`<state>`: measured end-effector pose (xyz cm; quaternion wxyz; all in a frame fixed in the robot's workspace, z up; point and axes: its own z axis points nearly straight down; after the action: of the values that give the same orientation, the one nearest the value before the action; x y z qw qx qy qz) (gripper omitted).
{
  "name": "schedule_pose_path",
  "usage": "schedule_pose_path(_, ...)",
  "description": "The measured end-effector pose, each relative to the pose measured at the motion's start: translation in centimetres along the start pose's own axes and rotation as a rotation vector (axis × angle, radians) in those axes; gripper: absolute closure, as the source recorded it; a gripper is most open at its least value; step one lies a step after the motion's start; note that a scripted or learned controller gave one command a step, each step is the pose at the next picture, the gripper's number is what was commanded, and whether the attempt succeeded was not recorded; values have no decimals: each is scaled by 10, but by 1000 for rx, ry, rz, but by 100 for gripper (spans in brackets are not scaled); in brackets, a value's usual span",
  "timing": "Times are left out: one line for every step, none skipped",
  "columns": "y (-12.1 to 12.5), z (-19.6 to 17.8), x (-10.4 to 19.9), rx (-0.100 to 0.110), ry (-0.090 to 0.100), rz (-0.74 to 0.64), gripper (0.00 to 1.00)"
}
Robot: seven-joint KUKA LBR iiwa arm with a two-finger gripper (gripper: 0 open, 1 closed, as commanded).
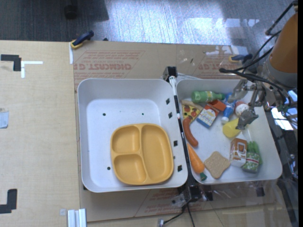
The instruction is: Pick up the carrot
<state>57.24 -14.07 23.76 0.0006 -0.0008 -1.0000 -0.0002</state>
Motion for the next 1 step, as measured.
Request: schedule_pose_path(6,-271,-5,0,-4,-184,0)
